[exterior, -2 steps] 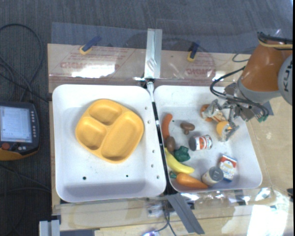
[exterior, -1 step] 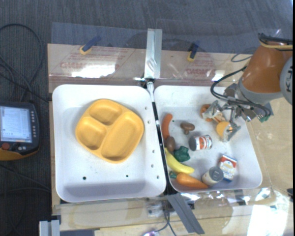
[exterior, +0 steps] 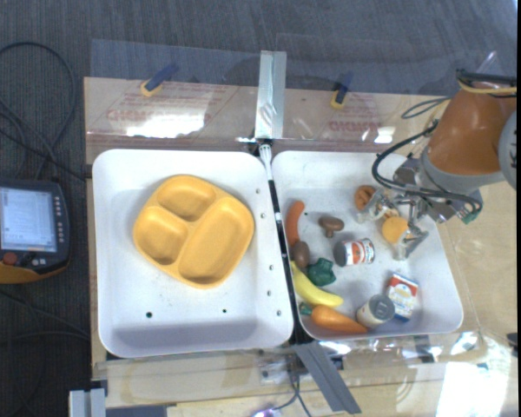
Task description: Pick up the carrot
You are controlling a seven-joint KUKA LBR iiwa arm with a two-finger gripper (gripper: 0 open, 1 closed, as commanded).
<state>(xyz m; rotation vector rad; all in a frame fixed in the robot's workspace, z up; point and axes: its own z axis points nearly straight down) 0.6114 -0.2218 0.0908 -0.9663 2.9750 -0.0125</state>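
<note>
One carrot point(exterior: 334, 321) lies along the near wall of the right bin point(exterior: 347, 165), towards its near-left corner, with its thick end pointing at the middle divider. A banana point(exterior: 315, 292) touches it on the far-left side, and a small grey tin point(exterior: 379, 309) sits just beside its tip, with a carton point(exterior: 402, 295) behind that.

My gripper point(exterior: 398, 222) hangs over the far-right part of the same bin, well apart from the carrot and close to a small orange lump point(exterior: 395, 228). I cannot tell whether it is wide or narrow, and I see nothing that I would call held.

I judge the step to be the approach, with the grasp not yet begun. The next move calls for travel towards the near-left, passing above a lying can point(exterior: 354, 252), then turning to span the carrot across its width.

Room is tight: wall on one side, banana and tin on the others. The best gap looks to be at the carrot's middle. A long orange-red thing point(exterior: 293, 220) by the divider could be mistaken for it.
</note>
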